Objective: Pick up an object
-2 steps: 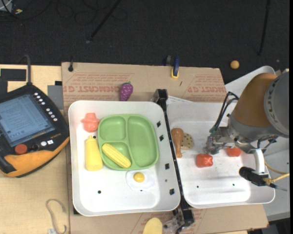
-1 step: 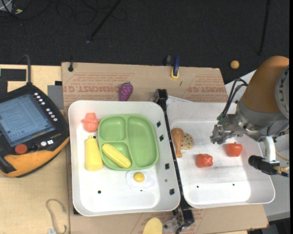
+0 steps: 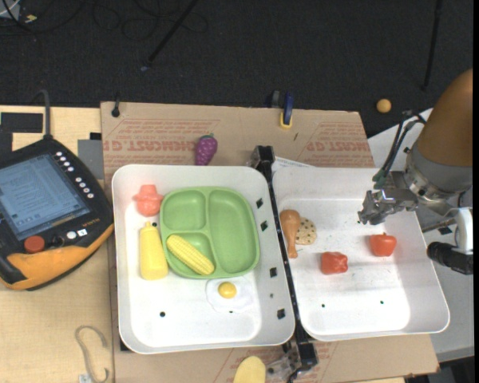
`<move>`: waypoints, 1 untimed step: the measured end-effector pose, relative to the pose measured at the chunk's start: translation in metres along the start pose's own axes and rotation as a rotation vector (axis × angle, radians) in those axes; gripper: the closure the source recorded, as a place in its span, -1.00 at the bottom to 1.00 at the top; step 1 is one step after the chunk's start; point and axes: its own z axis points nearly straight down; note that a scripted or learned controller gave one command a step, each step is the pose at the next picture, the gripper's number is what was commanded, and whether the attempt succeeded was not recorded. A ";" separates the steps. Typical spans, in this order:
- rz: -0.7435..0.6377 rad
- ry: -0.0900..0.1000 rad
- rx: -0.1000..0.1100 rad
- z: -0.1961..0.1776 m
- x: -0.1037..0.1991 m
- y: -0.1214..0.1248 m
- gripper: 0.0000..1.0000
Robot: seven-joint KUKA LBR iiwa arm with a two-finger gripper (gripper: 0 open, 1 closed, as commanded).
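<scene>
The gripper [image 3: 374,211] is seen above the right bin [image 3: 431,313], just up-left of the red tomato-like object [image 3: 383,245]. Finger state cannot be told, being blurred. A descent offset from it risks a nudge rather than a grasp.

Upside-down "CHEMCAST" print on cardboard [image 3: 156,134]

We see the gripper [image 3: 375,211] above the right bin [image 3: 415,313], near its far right corner, just beside a red tomato [image 3: 383,245]. A red pepper [image 3: 333,262] lies mid-bin. The left bin [image 3: 188,329] carries a green plate [image 3: 227,226] bearing corn [image 3: 190,254].
</scene>
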 end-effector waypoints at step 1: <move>0.001 0.001 0.003 -0.010 -0.002 0.000 1.00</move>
